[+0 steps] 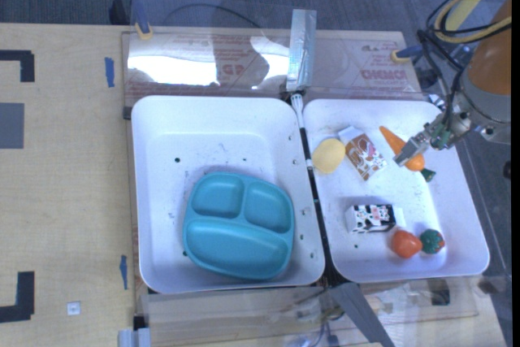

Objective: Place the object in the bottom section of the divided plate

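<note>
Plate (238,227), one, teal with three sections, lies in the left bin (154,134). The right bin (463,199) holds a lemon (329,155), two cartons (364,155), one carrot (396,144) and one tomato (406,244). The gripper (413,150) sits at the carrot, grip unclear.

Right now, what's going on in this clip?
The robot arm's end effector is low in the right bin, right at a toy carrot. A lemon, two small cartons and a tomato also lie there. The blue divided plate sits in the left bin with nothing on it yet.
</note>
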Robot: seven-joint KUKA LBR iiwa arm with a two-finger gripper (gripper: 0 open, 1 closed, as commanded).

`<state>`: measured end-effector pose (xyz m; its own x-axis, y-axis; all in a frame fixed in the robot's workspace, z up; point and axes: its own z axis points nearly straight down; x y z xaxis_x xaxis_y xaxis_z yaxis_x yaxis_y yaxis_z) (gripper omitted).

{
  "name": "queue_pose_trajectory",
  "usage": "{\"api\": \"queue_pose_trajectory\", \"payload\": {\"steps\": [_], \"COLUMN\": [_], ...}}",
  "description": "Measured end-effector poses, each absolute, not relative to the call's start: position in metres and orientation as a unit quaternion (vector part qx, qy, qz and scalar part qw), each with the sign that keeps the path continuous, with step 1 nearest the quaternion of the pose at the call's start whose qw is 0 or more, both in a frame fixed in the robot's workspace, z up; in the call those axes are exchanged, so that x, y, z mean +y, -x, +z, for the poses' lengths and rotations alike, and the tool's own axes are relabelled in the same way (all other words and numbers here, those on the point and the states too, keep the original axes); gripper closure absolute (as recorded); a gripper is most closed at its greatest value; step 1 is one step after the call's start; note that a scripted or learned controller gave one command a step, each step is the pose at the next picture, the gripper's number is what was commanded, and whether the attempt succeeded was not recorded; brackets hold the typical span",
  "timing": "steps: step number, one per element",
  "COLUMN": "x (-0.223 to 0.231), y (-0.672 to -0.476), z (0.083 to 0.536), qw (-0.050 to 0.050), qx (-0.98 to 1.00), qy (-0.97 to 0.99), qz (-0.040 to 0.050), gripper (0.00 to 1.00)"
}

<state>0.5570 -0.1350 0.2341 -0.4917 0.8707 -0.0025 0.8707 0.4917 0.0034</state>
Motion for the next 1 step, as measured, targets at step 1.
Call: {"api": "queue_pose_trajectory", "payload": {"steps": [1], "x": [-0.0658], "y": [-0.5238], "z": [0.1827], "qw": [-0.002], "qx": [0.886], "qy": [-0.464], "qz": [0.0], "gripper": [1.0]}}
